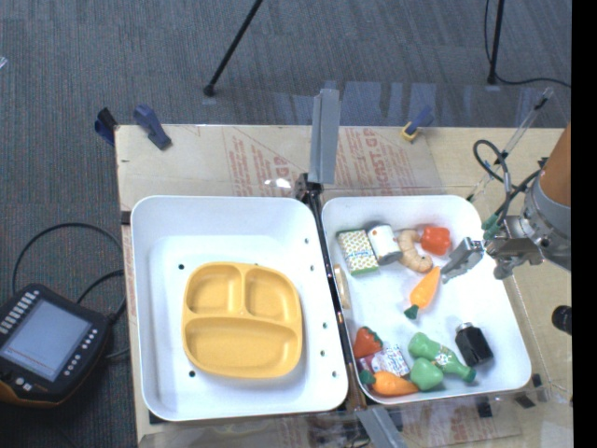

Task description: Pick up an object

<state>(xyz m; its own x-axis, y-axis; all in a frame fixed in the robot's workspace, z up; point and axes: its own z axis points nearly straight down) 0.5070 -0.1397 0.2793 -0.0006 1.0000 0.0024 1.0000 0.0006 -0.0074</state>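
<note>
Arm leans in from the right, tool (464,259) low over the right bin (494,297) beside the carrot (424,291); its grip unreadable, cannot tell.

The arm (560,189) runs off the right edge — its upper links cut away.

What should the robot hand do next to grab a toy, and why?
Probably slide a little left and lower toward the toy carrot. The gripper hangs over the right bin, just up and right of the carrot, with nothing between its fingers. The carrot lies on bare bin floor, apart from the other toys, so it looks the easiest to reach.
</note>
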